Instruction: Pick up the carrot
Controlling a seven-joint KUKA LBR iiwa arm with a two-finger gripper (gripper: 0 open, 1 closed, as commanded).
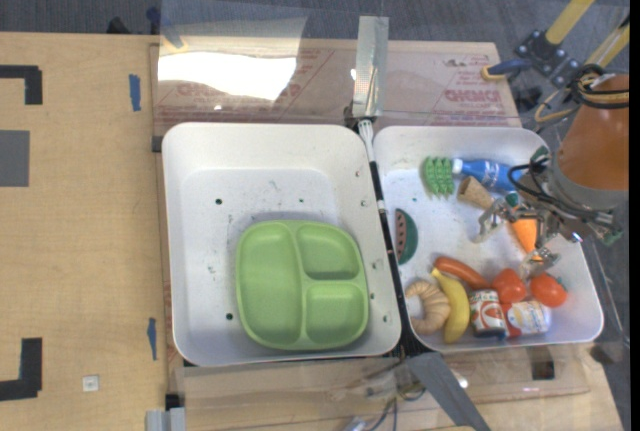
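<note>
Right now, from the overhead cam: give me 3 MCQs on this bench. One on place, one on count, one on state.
1. Where does the green divided plate lie?
A. in the left bin
B. in the right bin
C. on the bench outside both bins

2. How many compartments does the plate have?
A. two
B. three
C. five

3. Where is the gripper relative to the carrot?
A. over the left bin, far from it
B. low in the right bin, right at it
C. raised over the bench, outside the bins

Key: 1 A, the plate rests on the left bin floor. 2 B, one long section and two smaller ones. 3 B, the gripper sits in the right bin with the carrot at its tips.
</note>
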